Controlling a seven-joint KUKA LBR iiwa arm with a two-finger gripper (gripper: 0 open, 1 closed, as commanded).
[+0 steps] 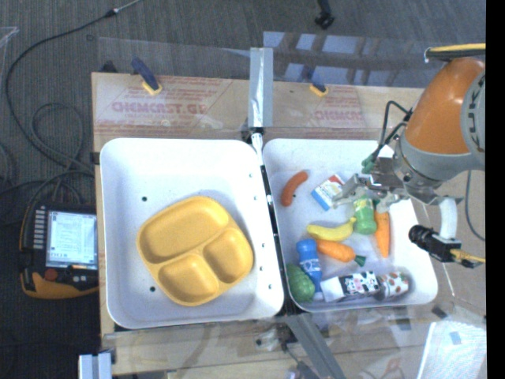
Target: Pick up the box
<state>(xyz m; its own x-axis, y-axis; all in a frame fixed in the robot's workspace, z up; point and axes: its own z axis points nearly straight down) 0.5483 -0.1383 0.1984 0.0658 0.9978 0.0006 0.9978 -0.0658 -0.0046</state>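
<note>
The box [327,192] is small, blue and white with a red patch. It lies in the upper middle of the right bin [426,279]. My gripper [353,190] hangs just to the box's right, close to its edge, over a green toy [364,218]. Its fingers look open, and the box is not between them. The grey arm with the orange band [446,117] reaches in from the right.
Around the box lie a red sausage [293,186], a yellow banana [331,230], two carrots [383,234] [338,251], a blue bottle [308,255], a green vegetable [300,283] and a cow-patterned bottle [367,284]. The left bin [126,172] holds a yellow divided plate [196,249].
</note>
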